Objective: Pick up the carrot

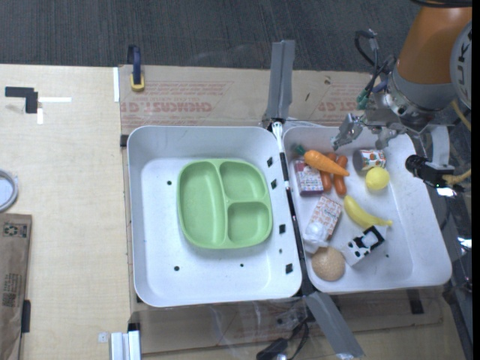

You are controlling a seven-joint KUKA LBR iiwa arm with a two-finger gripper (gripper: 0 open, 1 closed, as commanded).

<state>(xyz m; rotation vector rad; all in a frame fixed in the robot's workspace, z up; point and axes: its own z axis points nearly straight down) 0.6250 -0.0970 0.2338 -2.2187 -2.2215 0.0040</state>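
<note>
- Gripper: metal fingers hang over the far edge of the right bin. Nothing sits between them; how wide they stand cannot be told at this size.
- Carrot: lies just below and to the left of the gripper, near it but apart, in the far part of the right bin. Its long axis runs across the picture at a slight slant, green leafy end at the left, orange tip toward lower right. A second orange piece lies beside it, underneath.
- Small can: just below and right of the gripper.
- Lemon: beyond the can, further below.
- Red-and-white packets: below and left, past the carrot.
- Banana, bread roll and black-and-white toy: well below, in the near part of the bin.
- Green divided plate: far left, in the left bin.
- Progress, as judged: carrot not yet grasped; descent, closing and lift all remain.
</note>
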